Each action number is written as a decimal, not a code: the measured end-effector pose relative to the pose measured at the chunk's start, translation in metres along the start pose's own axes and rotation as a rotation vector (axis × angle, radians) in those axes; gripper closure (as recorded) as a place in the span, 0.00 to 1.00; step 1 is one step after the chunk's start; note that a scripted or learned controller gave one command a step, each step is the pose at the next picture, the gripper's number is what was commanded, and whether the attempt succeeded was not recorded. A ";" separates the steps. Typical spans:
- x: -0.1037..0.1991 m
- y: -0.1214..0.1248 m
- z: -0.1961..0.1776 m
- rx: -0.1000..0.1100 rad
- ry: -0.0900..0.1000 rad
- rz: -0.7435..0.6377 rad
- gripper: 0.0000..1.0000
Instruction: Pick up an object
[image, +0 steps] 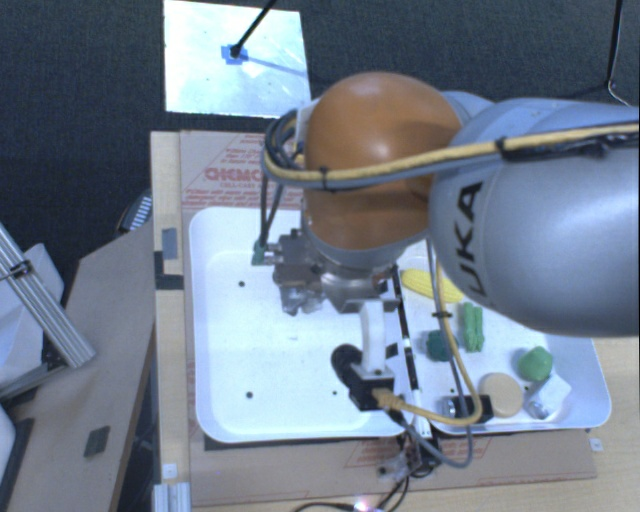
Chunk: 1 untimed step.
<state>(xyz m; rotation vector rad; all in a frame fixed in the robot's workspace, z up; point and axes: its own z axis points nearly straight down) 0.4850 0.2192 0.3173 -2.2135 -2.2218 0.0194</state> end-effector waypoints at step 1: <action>0.015 -0.001 -0.201 -0.031 0.015 -0.003 1.00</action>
